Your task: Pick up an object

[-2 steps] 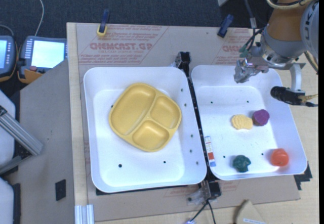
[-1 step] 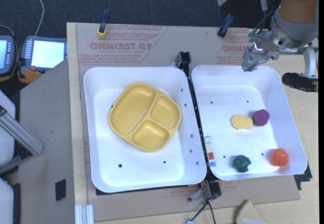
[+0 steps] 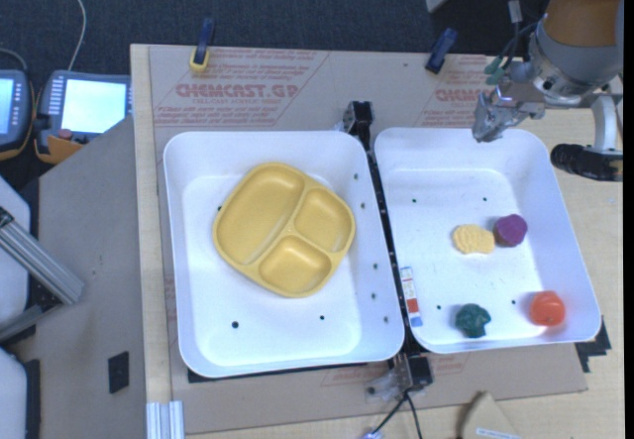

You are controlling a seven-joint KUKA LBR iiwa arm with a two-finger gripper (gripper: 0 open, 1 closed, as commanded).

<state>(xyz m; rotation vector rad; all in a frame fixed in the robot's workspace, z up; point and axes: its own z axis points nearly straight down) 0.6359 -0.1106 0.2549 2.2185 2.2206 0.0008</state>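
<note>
Arm: the grey arm with its orange band comes in at the top right, above the far edge of the right bin.
Gripper: the gripper hangs over the far rim of the right bin, near that bin's far left corner; I cannot tell whether it is released or clenched, and nothing shows in it.
Right bin: four small objects lie in its near half, all well apart from the gripper.
Yellow piece: a pale yellow piece lies about mid-bin, just beside a purple one.
Purple piece: the purple piece sits on the yellow piece's right, touching it or very nearly; which I cannot tell.
Green piece: a dark green piece lies near the bin's near edge, left of centre.
Orange piece: an orange-red piece lies close to the near right corner.
Left bin: the left bin carries a yellow tray with three compartments, set at a slant about its middle; it looks too broad for an easy grasp.
Progress: by the look of it, nothing has been lifted yet; every object rests on a bin floor.
Left to do: judging from this, the whole pick remains: choose an object, come down over it, close on it and raise it.
Likely targets: the green and orange pieces stand alone, so either should be simpler than the crowded yellow and purple pair.
</note>
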